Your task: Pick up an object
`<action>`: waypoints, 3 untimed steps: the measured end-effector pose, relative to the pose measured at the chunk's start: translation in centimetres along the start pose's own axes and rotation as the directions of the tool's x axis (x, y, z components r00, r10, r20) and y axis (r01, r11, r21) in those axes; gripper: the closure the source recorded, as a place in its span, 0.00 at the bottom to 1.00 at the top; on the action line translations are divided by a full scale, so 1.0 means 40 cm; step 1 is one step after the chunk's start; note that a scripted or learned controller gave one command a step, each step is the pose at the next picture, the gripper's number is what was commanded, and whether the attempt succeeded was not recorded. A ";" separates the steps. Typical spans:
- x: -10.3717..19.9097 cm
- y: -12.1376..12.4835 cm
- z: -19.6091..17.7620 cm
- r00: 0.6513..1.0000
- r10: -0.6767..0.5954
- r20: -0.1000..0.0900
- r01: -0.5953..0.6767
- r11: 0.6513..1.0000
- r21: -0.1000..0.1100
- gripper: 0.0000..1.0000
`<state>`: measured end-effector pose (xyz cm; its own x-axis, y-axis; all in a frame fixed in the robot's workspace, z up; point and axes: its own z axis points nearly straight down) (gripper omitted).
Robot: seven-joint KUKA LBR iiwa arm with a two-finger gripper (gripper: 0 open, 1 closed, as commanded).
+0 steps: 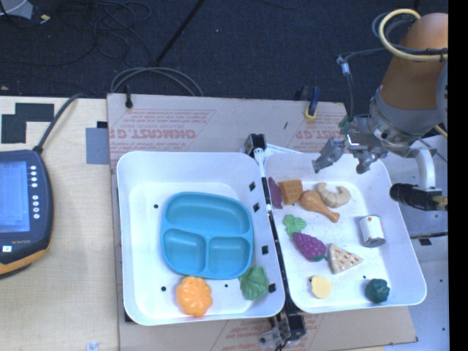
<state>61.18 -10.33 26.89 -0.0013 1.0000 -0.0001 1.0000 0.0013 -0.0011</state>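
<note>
My gripper (342, 161) hangs open over the far edge of the right bin (409, 269), nothing between its fingers (322, 162). Just below it in that bin lie a curled tan shrimp (335, 194), a chicken drumstick (320, 204), an orange-brown block (291, 190) and a purple eggplant (274, 193). Further forward are a green leaf (294, 224), purple grapes (310, 246), a pizza slice (342, 258), a silver can (371, 230), a yellow-white round piece (319, 287) and a dark green lump (378, 290).
The left bin (139, 196) holds a blue divided plate (207, 234), an orange pumpkin (193, 297) and a green lettuce piece (254, 282). A pendant with a screen (20, 203) lies on the bench at far left. Cables run behind the bins.
</note>
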 end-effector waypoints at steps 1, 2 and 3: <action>-0.001 0.000 -0.025 1.000 -0.001 -0.001 0.001 1.000 0.001 1.00; 0.080 0.080 -0.170 1.000 -0.003 0.000 0.003 1.000 -0.006 1.00; 0.093 -0.019 -0.114 1.000 0.004 0.000 -0.004 1.000 0.006 1.00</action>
<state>60.44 -6.61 31.45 0.0030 1.0000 0.0004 1.0000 -0.0030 -0.0069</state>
